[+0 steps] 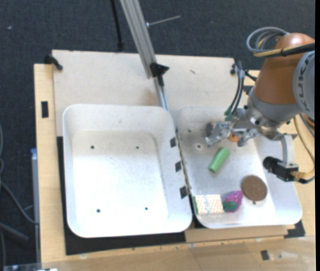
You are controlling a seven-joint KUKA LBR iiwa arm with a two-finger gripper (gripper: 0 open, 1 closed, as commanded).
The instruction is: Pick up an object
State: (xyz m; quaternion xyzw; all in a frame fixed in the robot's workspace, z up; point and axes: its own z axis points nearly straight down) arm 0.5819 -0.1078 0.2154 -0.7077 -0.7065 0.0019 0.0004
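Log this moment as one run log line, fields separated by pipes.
gripper above right bin, holding nothing seen | green cylinder just below it | brown disc, purple object, patterned block near front | nothing lifted

A green cylinder, a brown disc, a purple-and-green toy and a speckled block are seen in a white bin.

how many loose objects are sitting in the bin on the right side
4. A green cylinder lies mid-bin just below the gripper; a brown disc sits lower right; a purple-and-green toy and a patterned block rest along the near edge. The arm may hide more.
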